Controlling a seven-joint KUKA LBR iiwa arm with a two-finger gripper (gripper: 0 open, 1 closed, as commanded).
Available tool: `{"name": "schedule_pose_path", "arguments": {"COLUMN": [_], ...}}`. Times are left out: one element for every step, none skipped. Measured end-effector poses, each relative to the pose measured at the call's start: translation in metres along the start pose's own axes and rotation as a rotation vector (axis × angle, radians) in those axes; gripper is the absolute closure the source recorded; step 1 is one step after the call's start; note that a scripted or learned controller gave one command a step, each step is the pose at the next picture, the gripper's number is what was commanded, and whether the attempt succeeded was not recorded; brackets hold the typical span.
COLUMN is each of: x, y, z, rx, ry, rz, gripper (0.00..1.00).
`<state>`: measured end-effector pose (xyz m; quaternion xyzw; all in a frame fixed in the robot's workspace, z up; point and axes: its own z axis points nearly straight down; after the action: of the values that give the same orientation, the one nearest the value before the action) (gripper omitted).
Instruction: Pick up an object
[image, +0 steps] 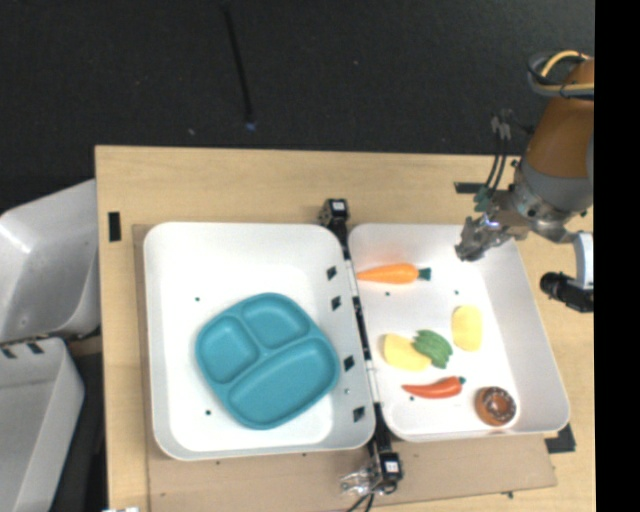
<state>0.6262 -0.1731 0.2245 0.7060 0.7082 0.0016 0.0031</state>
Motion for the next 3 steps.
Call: {"name": "schedule_pose_path", "arguments": {"x": [-0.001, 0.047, 0.099], "y": [0.001, 0.001, 0.005], "z": [-0.026, -0.016, -0.025], "rx": [0.002, 0.006, 0.004], "ry": [0.001, 0.002, 0.002], "rz": [-0.001, -0.002, -0.003], "gripper": [1.0, 1.0, 1.0]}}
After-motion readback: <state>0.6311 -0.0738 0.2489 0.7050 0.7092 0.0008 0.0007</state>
